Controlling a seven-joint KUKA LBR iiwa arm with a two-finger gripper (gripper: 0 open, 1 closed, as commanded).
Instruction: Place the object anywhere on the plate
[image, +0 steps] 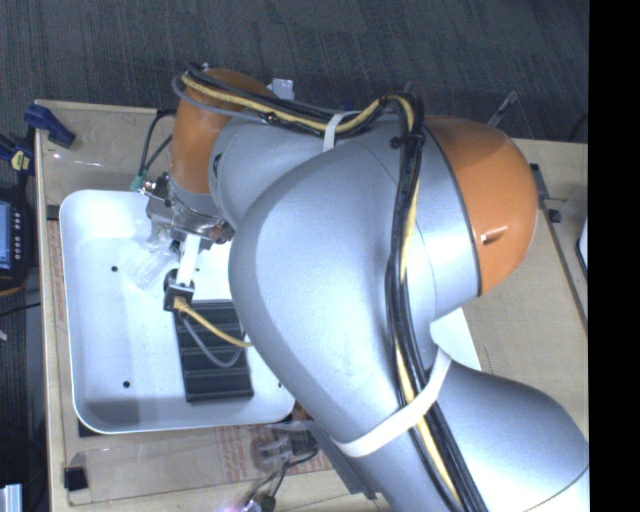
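My gripper (152, 262) hangs low over the upper left part of the left white bin (100, 330), below the orange wrist band (195, 130). Its pale tip blurs against the white bin floor. I cannot make out any object held in it. A dark ribbed rectangular slab (215, 358) lies on the bin floor just right of and below the gripper, with a yellow cable looping over it. The grey arm covers the bin's right side and whatever lies there.
The bulky grey arm (380, 300) with its orange elbow cap (490, 200) spans the middle and right of the view. The wooden bench (90, 130) shows around the bin. Blue clamps (45, 122) sit at the bench's far left corner.
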